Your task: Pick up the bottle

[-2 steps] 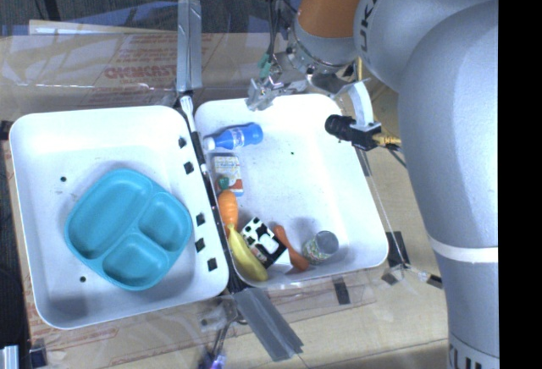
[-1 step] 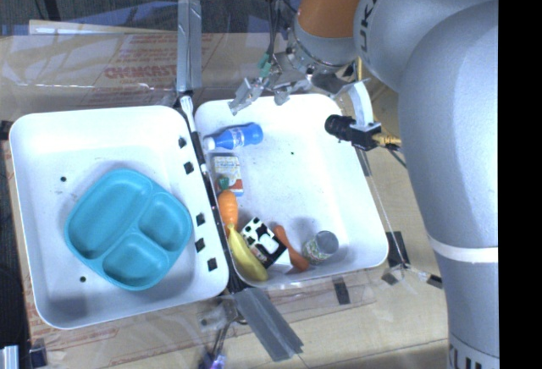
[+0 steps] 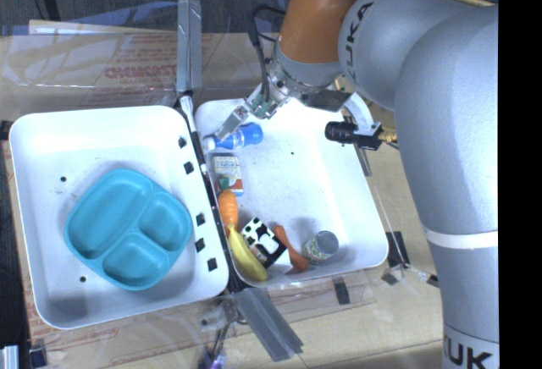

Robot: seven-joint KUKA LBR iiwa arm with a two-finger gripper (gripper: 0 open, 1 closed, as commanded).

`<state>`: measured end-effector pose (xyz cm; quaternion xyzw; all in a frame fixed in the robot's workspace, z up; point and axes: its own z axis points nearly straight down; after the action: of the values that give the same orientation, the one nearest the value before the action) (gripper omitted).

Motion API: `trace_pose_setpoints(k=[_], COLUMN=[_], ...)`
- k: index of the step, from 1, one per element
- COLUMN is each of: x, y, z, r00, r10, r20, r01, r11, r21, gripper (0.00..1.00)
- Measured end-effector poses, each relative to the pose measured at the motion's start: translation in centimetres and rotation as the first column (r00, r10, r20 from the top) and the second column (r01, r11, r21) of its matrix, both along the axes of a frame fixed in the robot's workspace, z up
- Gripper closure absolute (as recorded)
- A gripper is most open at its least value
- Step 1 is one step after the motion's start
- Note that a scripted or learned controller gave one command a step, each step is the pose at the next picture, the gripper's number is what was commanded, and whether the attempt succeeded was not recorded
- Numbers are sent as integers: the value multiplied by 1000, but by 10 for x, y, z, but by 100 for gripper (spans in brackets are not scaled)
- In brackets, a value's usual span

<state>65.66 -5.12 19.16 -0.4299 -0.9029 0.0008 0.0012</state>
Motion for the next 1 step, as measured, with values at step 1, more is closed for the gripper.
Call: trace_pose_setpoints(k=[1], x=[-9], y=[-42], z=[-79], r00=[1000], r10=[-3], r20=[23], r01=[3], r11=[1000], r21=[-3], gripper=[0])
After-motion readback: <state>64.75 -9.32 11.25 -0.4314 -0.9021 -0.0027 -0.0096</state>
